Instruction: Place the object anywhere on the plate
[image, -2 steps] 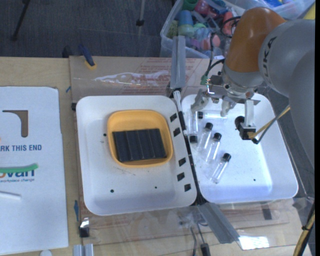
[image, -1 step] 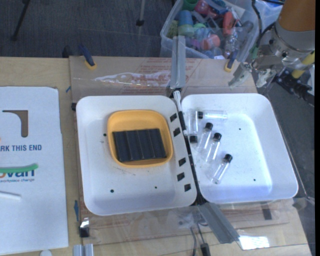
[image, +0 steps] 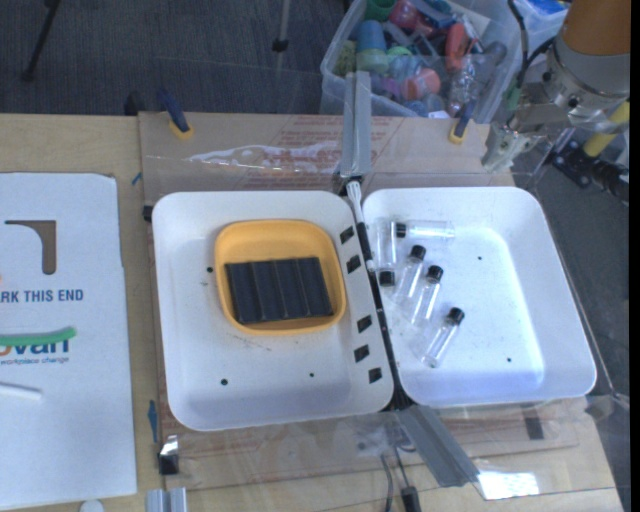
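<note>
Table (image: 90, 140) of pale wood carries two shallow white plastic bins side by side, seen from above at a slant. Down and far to the left of the pincer sits the left white bin (image: 190, 385), holding a yellow rounded-square plate (image: 228, 245) with a dark ribbed rectangular pad (image: 280, 290) lying across its middle. Nearer, below and slightly left of the pincer, sits the right white bin (image: 530, 330), holding several small clear glass vials with black caps (image: 425, 290), scattered loosely near its left half; one more lies apart, lowest of the group.

Grey robot arm with an orange band (image: 598, 40) hangs at the top right, above the far corner of the right bin. Its pincer (image: 505, 140) is high and clear of everything, gripping nothing; whether it is spread or closed cannot be told.

The step in hand looks like the first pick, nothing yet moved to the plate. To do it well, the lone lowest vial seems the best target, since its neighbours lie close together. Closing across the narrow body rather than along its length should stop the round glass rolling away. Descend straight, lift clear of the divider between bins, then release low over the plate.
</note>
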